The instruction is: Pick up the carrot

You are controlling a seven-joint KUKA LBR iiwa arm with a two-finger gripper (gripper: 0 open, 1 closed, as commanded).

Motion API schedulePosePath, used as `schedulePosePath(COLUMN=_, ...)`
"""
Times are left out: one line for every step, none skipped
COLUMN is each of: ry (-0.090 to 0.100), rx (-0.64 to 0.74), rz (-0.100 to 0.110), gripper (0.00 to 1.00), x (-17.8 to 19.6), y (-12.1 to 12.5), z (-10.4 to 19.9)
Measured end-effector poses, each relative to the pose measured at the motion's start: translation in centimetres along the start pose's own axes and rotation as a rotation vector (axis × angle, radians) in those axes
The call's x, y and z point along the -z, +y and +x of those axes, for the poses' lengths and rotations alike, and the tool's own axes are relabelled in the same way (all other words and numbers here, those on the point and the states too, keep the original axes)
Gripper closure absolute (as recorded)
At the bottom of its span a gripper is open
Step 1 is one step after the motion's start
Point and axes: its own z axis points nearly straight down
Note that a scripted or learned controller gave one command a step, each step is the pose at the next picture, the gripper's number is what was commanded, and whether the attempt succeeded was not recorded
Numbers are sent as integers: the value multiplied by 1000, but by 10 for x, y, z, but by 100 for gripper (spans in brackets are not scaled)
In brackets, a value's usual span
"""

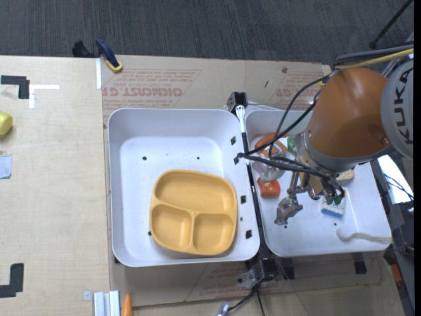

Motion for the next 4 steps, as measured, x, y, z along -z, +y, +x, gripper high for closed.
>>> schedulePosePath(ry=-2, rx=140, rz=-1, gripper=0, x=101, y=177, z=-47)
schedulePosePath(ry=-4, rx=481, rz=-1, gripper=0, x=150, y=198, z=-25)
schedulePosePath(ry=1, rx=511, rz=-1, gripper=0, x=97, y=156, z=-33)
schedulePosePath(ry=4, rx=487, rz=-2, gripper=0, x=-39, y=207, z=-30)
